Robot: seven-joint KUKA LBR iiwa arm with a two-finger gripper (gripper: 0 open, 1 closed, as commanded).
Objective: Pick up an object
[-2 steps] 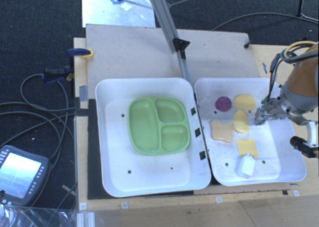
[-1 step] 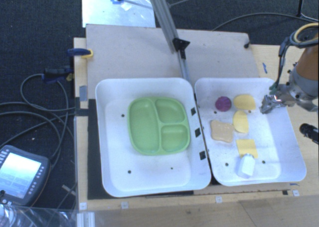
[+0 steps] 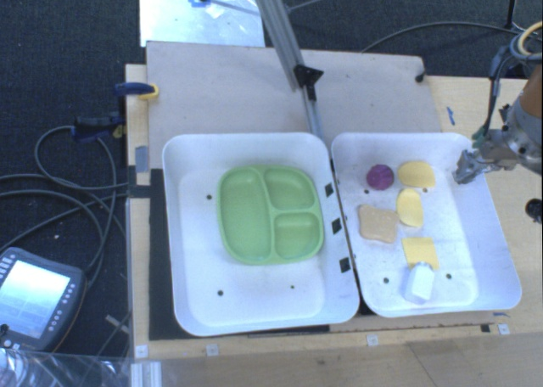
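The right bin (image 3: 475, 232) holds several small items: a purple ball (image 3: 379, 176), a round yellow piece (image 3: 417, 174), an oval yellow piece (image 3: 411, 207), a tan toast-shaped piece (image 3: 377, 223), a yellow square block (image 3: 420, 251) and a white bottle-like item (image 3: 418, 283). My gripper (image 3: 468, 165) hangs at that bin's far right rim, right of the round yellow piece and apart from every item. Nothing shows between its fingers.
The left bin (image 3: 191, 292) bears a green divided plate (image 3: 271, 213). A grey metal pole (image 3: 280, 25) slants down to the gap between the bins. Cables and a teach pendant (image 3: 34, 296) lie on the floor at left.
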